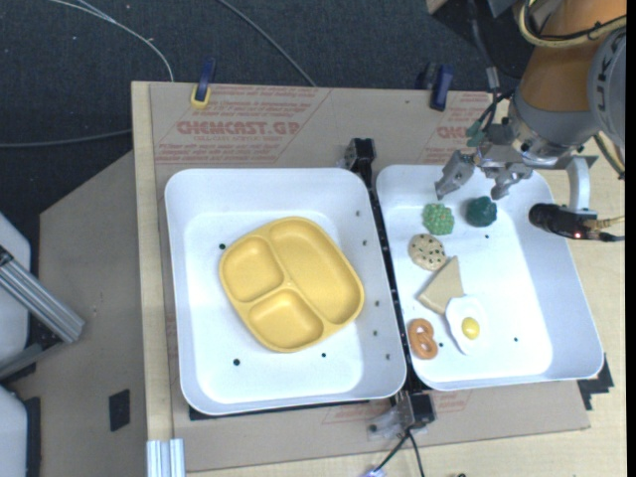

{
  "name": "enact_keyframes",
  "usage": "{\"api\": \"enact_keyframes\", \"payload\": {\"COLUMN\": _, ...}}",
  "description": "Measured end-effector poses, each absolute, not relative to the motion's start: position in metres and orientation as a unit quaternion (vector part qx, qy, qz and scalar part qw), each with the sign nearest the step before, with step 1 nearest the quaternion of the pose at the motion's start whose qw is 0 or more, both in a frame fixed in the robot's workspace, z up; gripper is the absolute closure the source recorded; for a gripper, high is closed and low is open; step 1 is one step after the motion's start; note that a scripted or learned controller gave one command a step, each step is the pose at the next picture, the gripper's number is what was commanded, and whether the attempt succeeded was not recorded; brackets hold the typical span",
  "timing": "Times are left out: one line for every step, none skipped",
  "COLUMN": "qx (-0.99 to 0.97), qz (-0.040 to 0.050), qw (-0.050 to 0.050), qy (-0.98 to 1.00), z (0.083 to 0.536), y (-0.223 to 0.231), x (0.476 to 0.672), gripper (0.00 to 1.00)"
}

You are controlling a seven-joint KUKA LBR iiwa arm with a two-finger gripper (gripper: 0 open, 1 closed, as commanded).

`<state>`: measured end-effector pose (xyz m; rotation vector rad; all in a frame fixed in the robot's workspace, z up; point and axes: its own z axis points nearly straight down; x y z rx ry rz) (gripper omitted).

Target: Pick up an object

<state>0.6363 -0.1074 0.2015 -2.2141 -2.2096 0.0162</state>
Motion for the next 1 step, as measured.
{"api": "enact_keyframes", "payload": {"qx": -0.707, "qz": 0.0002, "qw": 0.001, "qy": -0.707, "z": 0.2109, "y": -0.1071, "x": 0.6392, "gripper": 0.00}}
